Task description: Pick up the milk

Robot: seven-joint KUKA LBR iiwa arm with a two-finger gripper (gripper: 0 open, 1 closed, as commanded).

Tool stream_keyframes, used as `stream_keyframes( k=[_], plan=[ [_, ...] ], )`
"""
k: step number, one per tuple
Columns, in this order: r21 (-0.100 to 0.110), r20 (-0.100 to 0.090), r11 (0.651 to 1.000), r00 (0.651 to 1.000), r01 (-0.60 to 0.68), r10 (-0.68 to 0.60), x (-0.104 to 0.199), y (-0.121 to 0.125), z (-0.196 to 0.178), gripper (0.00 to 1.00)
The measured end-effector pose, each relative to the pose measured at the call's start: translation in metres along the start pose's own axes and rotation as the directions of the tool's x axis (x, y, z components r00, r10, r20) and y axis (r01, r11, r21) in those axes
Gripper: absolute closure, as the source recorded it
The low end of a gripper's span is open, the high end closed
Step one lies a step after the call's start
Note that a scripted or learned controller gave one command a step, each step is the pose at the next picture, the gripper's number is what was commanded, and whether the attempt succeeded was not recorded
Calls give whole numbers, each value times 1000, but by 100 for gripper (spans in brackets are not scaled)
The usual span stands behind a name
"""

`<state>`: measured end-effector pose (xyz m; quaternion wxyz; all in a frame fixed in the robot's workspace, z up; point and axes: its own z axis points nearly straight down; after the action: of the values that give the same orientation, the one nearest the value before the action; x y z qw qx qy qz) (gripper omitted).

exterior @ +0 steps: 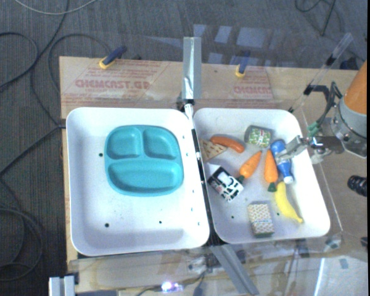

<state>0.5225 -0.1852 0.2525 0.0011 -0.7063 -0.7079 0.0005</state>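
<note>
- Milk (226,184): small black-and-white cow-patterned carton, lying tilted on the floor of the right bin (308,227) near its inner wall. Well apart from the gripper (299,145), across the bin and further toward the front edge. Nothing touches it.
- Small carrot (250,164): just beside the milk, on the side toward the gripper.
- Sausage (227,143) and brown wafer (211,150): beyond the milk, far from the gripper.
- Larger carrot (270,166), blue bottle (281,160), green can (258,135): close under the gripper's reach, between it and the milk.
- Banana (287,203) and speckled block (260,217): below the gripper, toward the bin's front.
- Gripper: at the right bin's far-side rim, near the bottle; whether released or clenched, I cannot tell. Nothing is seen held.
- Left bin (86,221), with teal divided tray (144,160): furthest away on the worktop.
- Progress: judged not begun; approach, grasp and lift all remain.
</note>
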Motion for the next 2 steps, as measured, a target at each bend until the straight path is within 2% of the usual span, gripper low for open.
stream_keyframes(
  k=[1, 2],
  plan=[
    [0, -1, 966, 966, 259, -259, 69, -7, 119, 0],
    [0, -1, 883, 883, 469, -469, 69, 1, 137, 0]
  ],
)
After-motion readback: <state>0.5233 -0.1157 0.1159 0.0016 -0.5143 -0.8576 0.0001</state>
